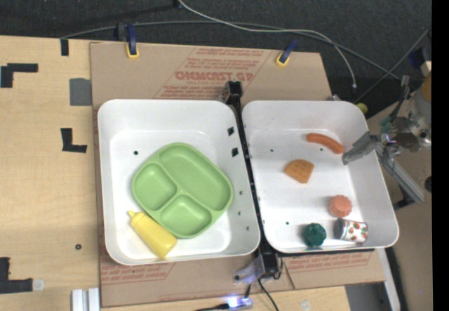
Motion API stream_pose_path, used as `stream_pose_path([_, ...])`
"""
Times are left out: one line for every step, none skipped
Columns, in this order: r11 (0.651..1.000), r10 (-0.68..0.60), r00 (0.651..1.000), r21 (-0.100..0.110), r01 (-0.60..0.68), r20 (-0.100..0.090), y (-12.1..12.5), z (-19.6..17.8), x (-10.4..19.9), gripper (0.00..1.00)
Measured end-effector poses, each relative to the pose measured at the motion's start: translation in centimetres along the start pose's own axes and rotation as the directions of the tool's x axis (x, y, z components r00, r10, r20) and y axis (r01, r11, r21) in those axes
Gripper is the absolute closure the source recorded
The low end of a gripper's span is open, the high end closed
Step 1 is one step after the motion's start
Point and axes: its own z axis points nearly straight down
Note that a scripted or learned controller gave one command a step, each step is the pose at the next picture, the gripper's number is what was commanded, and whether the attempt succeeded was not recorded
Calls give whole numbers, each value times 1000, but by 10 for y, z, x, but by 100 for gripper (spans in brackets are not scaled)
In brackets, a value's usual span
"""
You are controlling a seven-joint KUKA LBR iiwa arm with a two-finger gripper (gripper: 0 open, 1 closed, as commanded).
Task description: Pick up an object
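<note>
- Two white bins sit side by side on the desk [42,183], resting on a cardboard sheet [210,71] clamped at its far edge, presumably so nothing slides while the arm works.
- Left bin [112,127]: holds a green divided plate [183,189], lying flat near the middle, with a yellow bottle [151,234] on its side just beside the plate's near-left corner.
- Right bin [280,116]: holds the small loose items, spread well apart, which should leave room to come down on any one of them.
- The arm reaches in from the right; a grey part of the tool [359,147] pokes over the right bin's right rim. How far open it is I cannot tell, and nothing is seen held in it.
- Sausage [325,142]: lies near the far right of its bin, just beside the tool's tip, so it looks the likeliest pick.
- Orange wedge [299,170]: flat on the floor near the bin's middle.
- Patterned can [351,231]: on its side in the near-right corner, possibly touching the wall.
- Green ball-like thing [314,234]: just left of the can.
- Pink round piece [340,206]: beside the right wall, between sausage and can.
</note>
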Motion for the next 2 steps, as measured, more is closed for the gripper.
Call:
stream_pose_path([1000, -4, 1000, -12, 5, 3, 3, -7, 1, 0])
stream_pose_path([1000, -4, 1000, -6, 4, 1, 0, 57, 6, 0])
